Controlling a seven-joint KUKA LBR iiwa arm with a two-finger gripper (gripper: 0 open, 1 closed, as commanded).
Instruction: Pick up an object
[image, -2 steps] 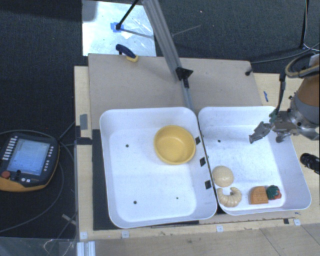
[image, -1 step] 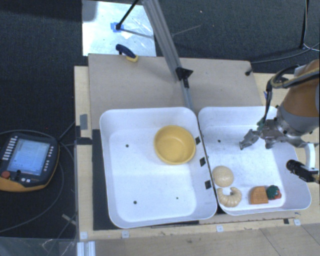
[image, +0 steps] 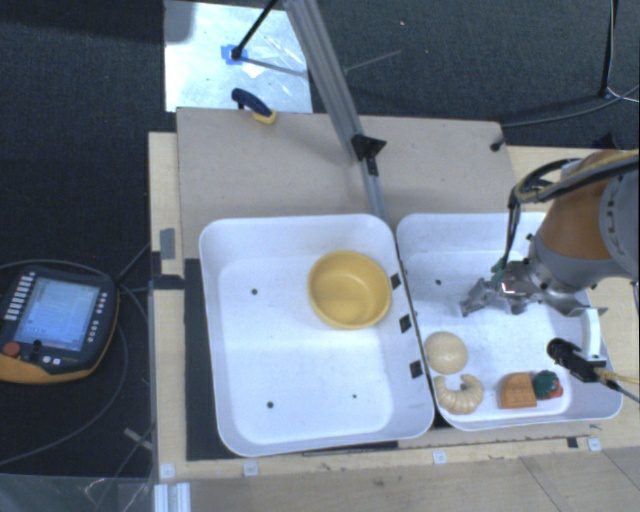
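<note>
**binwatcher:** Looking down from the overhead camera: two white bins side by side. The left bin (image: 250, 400) has just a yellow bowl (image: 349, 289) sitting upright toward its 1 o'clock corner. The right bin (image: 440, 235) has the pickable stuff bunched along its 6 o'clock edge: a pale round bun-looking thing (image: 445, 352), a curled croissant-shaped piece (image: 459, 394) just beside it at its 5 o'clock, and an orange block (image: 517, 391) with a small green and red bit (image: 546, 384) touching its 3 o'clock side.

**torque_tom:** Where's the arm?

**binwatcher:** The grey arm (image: 585, 225) with its orange band comes in from 3 o'clock, and the gripper (image: 490, 296) is over the bare middle of the right bin, at about 1 o'clock from the bun, apart from it. Can't tell whether the claw is spread or closed, it's a metallic blur. Nothing visible between it.

**torque_tom:** Anything in the way?

**binwatcher:** A black cable plug (image: 566, 354) hangs off the wrist at 12 o'clock of the orange block. A slanted metal pole (image: 335, 85) crosses the bench at 12 o'clock. A teach pendant (image: 52, 322) lies on the floor at 9 o'clock, well apart.
</note>
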